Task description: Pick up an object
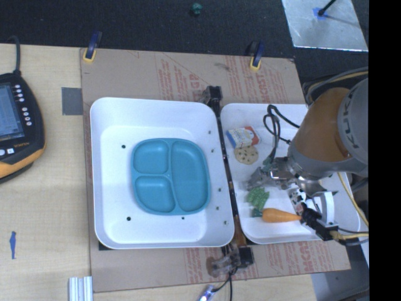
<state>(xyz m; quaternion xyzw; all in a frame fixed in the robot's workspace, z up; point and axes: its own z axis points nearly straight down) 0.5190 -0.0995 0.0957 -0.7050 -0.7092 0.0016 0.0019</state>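
Wooden bench (50, 193) is bearing the right white bin (250, 234), where the small orange plastic carrot (280, 216), light, stiff, slick, is lying, best pinched mid-body; jaws' state I cannot tell.

Right bin (250, 234) partly covered by the arm (326, 137), gripper (276, 173) fingers lost in clutter, handheld pendant (15, 124) cut by the left edge

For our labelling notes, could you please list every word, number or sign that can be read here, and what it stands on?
Red print on the brown cardboard sheet: repeated lines, too blurred to read.
Dark letters on the arm: cut off and blurred, unreadable.
Screen and buttons of the handheld controller: too small to read.
Red and white packet in the right bin: print unreadable.
No text reads clearly.
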